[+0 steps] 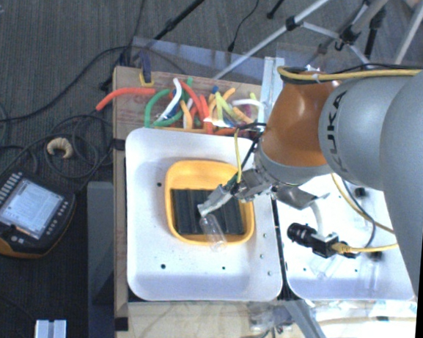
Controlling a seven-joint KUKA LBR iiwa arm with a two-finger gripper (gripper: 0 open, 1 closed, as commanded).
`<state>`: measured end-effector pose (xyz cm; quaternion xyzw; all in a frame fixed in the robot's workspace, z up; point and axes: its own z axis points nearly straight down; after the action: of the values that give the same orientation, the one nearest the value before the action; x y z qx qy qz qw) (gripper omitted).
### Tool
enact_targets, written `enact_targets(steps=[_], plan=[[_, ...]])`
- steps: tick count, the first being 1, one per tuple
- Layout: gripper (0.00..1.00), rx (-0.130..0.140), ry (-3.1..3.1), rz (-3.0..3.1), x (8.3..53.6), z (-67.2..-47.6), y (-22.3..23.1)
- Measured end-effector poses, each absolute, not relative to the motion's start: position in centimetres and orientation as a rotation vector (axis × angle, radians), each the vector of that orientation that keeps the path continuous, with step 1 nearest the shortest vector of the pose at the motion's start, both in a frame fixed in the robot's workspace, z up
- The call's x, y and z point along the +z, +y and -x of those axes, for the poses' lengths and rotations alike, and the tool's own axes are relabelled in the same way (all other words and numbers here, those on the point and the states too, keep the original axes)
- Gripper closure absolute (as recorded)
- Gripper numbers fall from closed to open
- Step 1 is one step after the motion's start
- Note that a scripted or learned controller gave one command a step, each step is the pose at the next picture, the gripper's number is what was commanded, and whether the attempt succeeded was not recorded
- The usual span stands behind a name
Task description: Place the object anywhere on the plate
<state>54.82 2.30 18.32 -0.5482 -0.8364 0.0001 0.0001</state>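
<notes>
The gripper (209,207) is held low over the yellow plate (175,178); whether it is open or closed cannot be told. A clear plastic piece (215,233) is seen just below it, lying on a black ribbed mat (186,208) at the plate's near rim. The grey arm (370,120) is angled down from the plate's right.

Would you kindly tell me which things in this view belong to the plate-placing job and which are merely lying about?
Job in hand: gripper; clear plastic object at the plate's near rim; yellow plate; black ridged piece lying on it; left bin.
Lying about: coloured cables behind the bins; handheld pendant on the floor; right bin.
</notes>
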Motion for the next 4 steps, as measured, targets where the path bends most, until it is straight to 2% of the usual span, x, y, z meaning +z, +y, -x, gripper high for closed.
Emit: enact_targets(steps=[1,2,3,4], plan=[[0.0,0.001,-2.614,1.741,18.3,-56.8,3.2],[1.0,0.0,-2.612,1.744,19.2,-56.8,3.1],[0.0,0.0,-2.612,1.744,19.2,-56.8,3.1],[0.0,0.004,-2.648,1.69,18.6,-57.8,5.7]])
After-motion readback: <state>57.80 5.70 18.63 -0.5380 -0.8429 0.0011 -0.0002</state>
